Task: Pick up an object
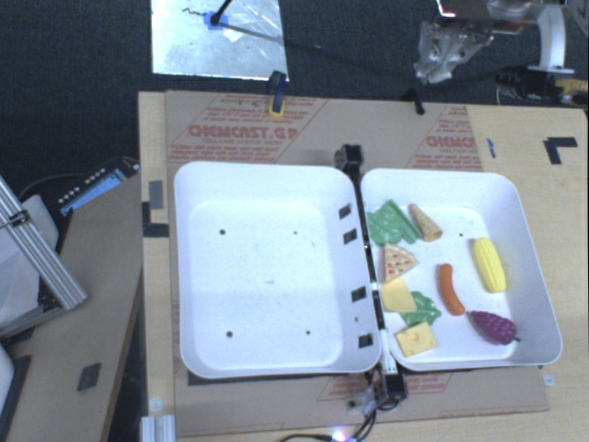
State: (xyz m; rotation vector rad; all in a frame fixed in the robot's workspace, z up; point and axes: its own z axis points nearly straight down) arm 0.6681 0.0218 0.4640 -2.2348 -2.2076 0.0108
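Parked at the upper right of the frame, well above both bins: the hand (440, 55), blurred and partly cut off by the top edge; cannot tell whether apart or together, nothing visibly held. Lying in the right bin (529, 238), in the right half of the frame: toy foods. Near its left wall, a green leafy piece (394, 221), with a tan cone (425, 222) just beside it. Below those, a pizza slice (398, 262), then a yellow cheese wedge (397, 295) overlapping a second green piece (424, 308), mostly hidden and hard to name. Lowest, a yellow holed cheese block (416, 340). Toward the middle, an orange sausage (450, 289); farther right, a corn cob (489, 264) and purple grapes (493, 326). Filling centre left on the surface (239, 122): the left bin (193, 247), showing small dark dots.
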